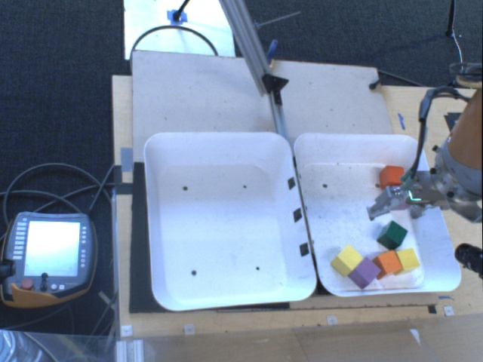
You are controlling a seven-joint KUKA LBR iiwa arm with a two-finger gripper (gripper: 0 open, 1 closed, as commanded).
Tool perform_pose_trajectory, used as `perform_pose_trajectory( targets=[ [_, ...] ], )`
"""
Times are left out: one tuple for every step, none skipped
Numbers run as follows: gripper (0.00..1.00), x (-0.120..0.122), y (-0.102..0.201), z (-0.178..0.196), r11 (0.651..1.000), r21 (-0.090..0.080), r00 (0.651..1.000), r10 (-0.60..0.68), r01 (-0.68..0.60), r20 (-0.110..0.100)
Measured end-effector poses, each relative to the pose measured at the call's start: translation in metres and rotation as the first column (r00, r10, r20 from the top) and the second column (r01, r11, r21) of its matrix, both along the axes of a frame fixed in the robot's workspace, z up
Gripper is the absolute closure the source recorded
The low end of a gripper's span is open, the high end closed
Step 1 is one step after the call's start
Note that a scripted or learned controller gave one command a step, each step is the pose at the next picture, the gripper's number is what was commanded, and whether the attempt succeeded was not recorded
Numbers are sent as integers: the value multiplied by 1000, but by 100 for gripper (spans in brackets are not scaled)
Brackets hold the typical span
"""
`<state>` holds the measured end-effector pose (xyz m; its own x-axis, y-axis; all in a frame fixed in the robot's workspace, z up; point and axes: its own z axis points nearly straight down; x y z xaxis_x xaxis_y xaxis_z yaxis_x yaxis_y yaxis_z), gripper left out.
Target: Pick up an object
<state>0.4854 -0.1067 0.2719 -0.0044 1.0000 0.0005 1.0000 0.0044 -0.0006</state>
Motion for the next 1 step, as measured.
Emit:
perform_pose_trajectory(
  targets=[
    [0,0,0,1,1000,-1,1000,-1,1,4]
  ],
)
